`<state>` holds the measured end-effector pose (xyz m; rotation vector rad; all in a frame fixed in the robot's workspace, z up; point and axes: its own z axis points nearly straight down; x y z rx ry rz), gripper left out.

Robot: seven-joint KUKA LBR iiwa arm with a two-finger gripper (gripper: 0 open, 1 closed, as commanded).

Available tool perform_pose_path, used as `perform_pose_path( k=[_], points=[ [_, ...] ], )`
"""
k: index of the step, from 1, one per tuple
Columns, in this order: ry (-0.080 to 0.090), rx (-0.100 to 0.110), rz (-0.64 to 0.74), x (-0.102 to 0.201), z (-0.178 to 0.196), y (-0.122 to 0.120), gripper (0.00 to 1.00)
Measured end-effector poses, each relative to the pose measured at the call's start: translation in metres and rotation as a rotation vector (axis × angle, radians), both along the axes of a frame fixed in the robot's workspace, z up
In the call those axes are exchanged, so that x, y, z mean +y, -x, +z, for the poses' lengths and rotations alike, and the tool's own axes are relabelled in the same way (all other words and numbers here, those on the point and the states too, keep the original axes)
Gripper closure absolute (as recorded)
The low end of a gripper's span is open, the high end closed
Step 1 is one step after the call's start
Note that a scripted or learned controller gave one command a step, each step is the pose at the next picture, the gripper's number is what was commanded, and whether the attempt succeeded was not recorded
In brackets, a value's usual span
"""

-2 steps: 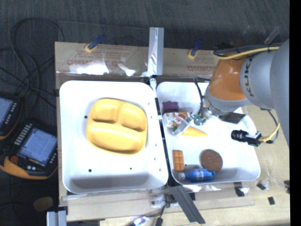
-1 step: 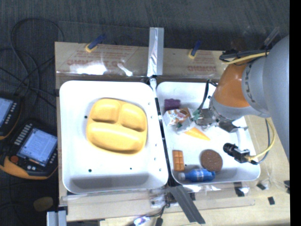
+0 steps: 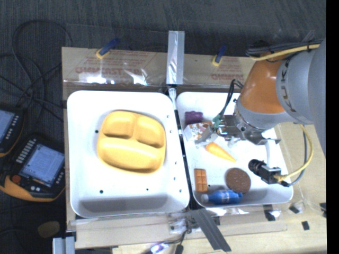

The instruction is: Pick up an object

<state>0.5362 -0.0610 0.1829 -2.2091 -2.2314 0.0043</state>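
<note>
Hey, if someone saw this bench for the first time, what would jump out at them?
First, the big yellow divided tray lying alone in the left bin. Then the grey arm with its orange band reaching over the right bin, its gripper low among small items: an orange carrot, a brown cookie and a blue bottle.

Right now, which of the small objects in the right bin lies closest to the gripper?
The orange cone, just below the gripper. The brown disc, orange block and blue bottle lie further toward the bin's front edge.
</note>
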Motion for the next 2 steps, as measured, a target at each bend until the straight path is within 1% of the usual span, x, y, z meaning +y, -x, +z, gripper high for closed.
perform_pose_path(
  k=[1,2],
  points=[
    [0.0,-0.006,0.169,-0.0445,-0.0913,-0.0033,0.0],
    [-0.001,-0.006,0.169,-0.0446,-0.0823,-0.0037,1.0]
  ],
)
